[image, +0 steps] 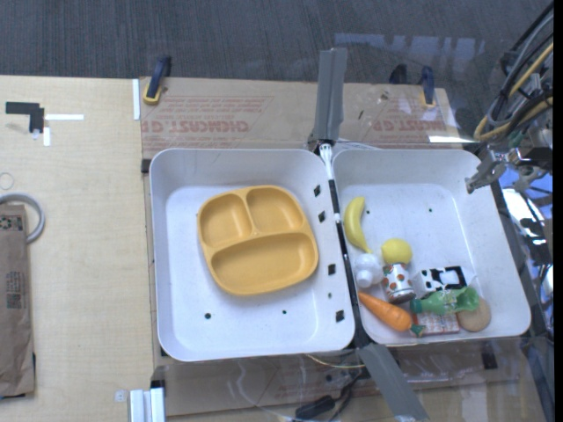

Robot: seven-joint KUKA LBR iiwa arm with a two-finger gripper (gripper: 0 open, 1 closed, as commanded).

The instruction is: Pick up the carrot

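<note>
The end effector (486,176) is hanging at the right edge of the scene, just over the upper right rim of the right bin (431,199), and it is too small and cluttered by cables to tell whether it is wide or narrow; nothing is showing between its tips. The carrot (387,311) is lying well below and to the left of the end effector, near the lower left corner of the right bin, angled with its thick end toward the lower right. Just above the carrot a small patterned can (398,282) is standing, with a lemon (397,251) beyond it and a banana (354,223) lying further up, to the left of the end effector. Far to the left of the end effector, the left bin (176,262) is holding a yellow divided plate (257,240), and both bins are sitting on the table (70,262).
</note>
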